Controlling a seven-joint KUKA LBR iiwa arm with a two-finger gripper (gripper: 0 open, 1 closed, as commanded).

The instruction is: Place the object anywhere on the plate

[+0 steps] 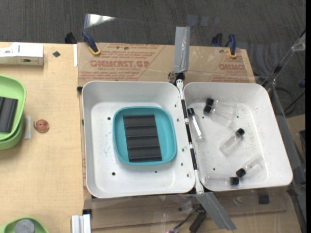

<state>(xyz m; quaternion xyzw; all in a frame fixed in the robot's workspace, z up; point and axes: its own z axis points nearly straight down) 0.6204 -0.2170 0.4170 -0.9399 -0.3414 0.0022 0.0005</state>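
— Where's the plate?

— The teal plate [167, 130] sits in the left bin [97, 144], with a black ribbed block [142, 138] lying on it (it covers most of the middle).

— And what's to be placed?

— Clear black-capped vials, all in the right bin [272, 130], apart from the plate: a vial [195, 125] along its left wall, a vial [219, 110] near the back, a vial [231, 141] mid-bin, a vial [250, 167] near the front. A small black piece [234, 181] lies just beside that last one (a loose cap or not, I cannot tell).
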